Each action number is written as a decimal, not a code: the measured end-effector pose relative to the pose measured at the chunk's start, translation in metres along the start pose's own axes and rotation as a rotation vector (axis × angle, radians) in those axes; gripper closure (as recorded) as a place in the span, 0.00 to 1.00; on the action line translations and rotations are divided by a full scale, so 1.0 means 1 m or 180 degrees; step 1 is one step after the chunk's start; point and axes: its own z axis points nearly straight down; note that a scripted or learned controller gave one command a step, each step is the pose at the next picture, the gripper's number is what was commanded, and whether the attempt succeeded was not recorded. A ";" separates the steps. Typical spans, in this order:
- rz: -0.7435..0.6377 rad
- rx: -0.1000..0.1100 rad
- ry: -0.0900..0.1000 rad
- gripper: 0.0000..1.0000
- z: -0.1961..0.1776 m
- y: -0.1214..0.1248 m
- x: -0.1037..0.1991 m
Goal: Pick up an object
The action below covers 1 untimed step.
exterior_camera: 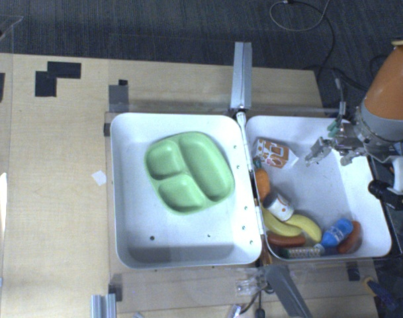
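Counter of pale wood, seen from my feed above, carries two shallow white bins side by side. I see the left bin holding one thing, a pale green divided tray with three compartments, lying near the bin's middle. The right bin holds the clutter. An orange-and-white packet lies near its upper left corner. Below it, hard against the left wall, sits a small orange piece; I cannot tell what it is. Further down, a small white-and-brown jar-like item rests just beside a yellow banana, which curves along the lower part of the bin. Under the banana lies a dark red sausage-shaped item, and to the right of it a blue object touches a reddish-brown one near the lower right corner. The arm, grey with its orange band, comes in from the right, and its end effector hangs over the upper part of the right bin, apart from the packet and well apart from the banana. From this angle I cannot tell whether it is released or clenched, and I see nothing in its grasp.
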 end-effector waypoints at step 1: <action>-0.0013 -0.0016 -0.0001 1.00 -0.011 0.002 0.001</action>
